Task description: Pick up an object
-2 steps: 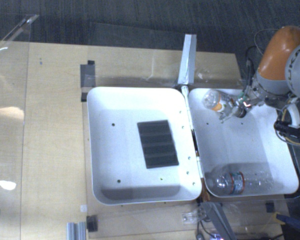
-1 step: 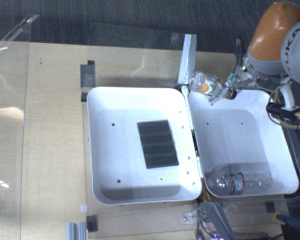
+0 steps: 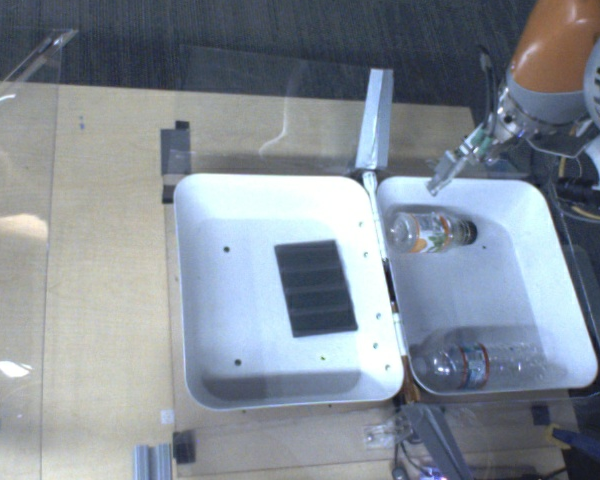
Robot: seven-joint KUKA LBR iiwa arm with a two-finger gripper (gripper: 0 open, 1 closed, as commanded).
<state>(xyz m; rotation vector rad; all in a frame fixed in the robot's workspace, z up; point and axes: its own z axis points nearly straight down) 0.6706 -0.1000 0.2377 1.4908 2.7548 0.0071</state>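
Nothing is picked yet: the tool (image 3: 446, 175), grip state impossible to tell, hangs over the right bin (image 3: 558, 268) rim near a lying bottle (image 3: 432, 233)

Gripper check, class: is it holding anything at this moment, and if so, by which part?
Nothing is held. The gripper hangs over the right bin's far rim, apart from both bottles lying inside.
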